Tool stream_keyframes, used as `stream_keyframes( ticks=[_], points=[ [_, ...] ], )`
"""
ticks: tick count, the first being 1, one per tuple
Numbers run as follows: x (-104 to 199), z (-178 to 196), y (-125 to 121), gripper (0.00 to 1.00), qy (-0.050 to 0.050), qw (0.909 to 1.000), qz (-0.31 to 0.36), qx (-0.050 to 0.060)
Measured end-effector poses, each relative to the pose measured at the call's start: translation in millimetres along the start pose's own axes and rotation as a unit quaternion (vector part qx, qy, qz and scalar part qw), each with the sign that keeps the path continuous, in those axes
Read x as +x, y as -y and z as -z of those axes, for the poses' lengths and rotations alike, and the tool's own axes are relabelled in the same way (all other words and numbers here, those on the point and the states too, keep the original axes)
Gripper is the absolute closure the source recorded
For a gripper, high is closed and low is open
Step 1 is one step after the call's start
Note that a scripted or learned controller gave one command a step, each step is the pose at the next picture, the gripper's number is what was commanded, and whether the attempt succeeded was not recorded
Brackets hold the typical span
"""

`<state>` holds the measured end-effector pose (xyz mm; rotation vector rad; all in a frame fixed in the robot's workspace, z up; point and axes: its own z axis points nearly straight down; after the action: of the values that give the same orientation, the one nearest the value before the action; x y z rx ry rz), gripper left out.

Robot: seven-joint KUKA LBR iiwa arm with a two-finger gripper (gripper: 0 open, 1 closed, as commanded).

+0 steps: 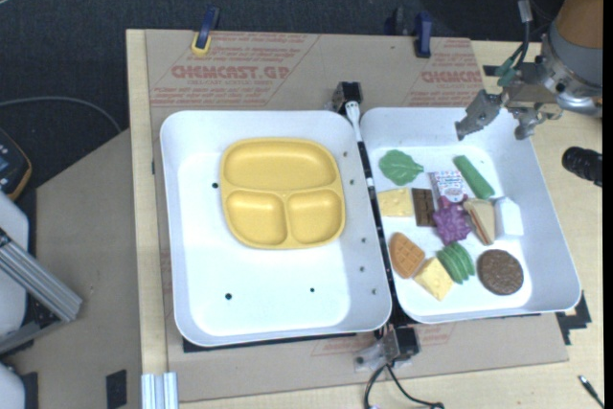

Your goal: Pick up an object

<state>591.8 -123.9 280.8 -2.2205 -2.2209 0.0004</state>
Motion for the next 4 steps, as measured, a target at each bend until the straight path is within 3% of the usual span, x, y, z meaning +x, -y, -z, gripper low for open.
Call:
stream_keyframes(
  ticks=[2,3,4],
  points=[
    [21,-101,-2,0.00,-0.001,1.0000,0.000,0.003],
    [17,-145,-3,0.00,0.000,1.0000,0.000,0.003],
    [17,-190,-6,0.00,0.000,1.0000,-0.001,-0.004]
  ],
)
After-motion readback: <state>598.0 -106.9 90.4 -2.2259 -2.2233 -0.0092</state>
